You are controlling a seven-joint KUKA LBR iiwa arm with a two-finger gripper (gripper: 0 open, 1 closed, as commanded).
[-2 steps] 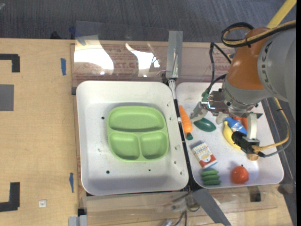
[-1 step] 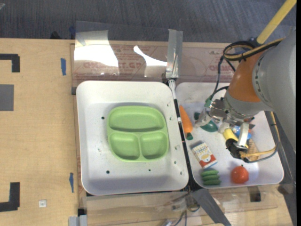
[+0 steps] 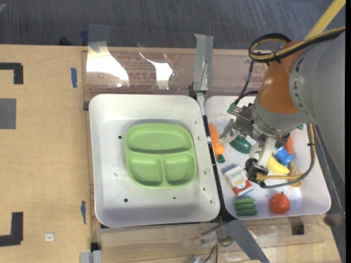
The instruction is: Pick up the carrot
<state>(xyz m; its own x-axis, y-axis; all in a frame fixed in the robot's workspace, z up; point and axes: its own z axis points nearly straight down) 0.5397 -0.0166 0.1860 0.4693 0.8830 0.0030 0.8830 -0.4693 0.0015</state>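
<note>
Over the right bin [image 3: 313, 195] you have the arm [image 3: 285, 92] reaching in from the right, with the gripper [image 3: 237, 131] low near the bin's left half. From this angle you cannot tell whether the gripper is apart or together, and nothing can be seen held in it.

The carrot [image 3: 216, 141] lies in the right bin along its left wall, just beside the divider between the bins. Its orange body points toward the back and its green end toward the front. It sits just left of the gripper; contact unclear.

Other items in the right bin:
- a dark green piece [image 3: 240, 143] under the gripper
- a small printed carton [image 3: 237, 178] in front of that
- green pods [image 3: 245, 206] near the front wall
- a red tomato [image 3: 279, 203] to the right of the pods
- a yellow banana [image 3: 278, 167] and a blue piece [image 3: 283, 156] under the wrist, touching or nearly so

The left bin [image 3: 109, 147] holds a green divided plate [image 3: 159, 152], flat in the middle and well apart from the carrot.
</note>
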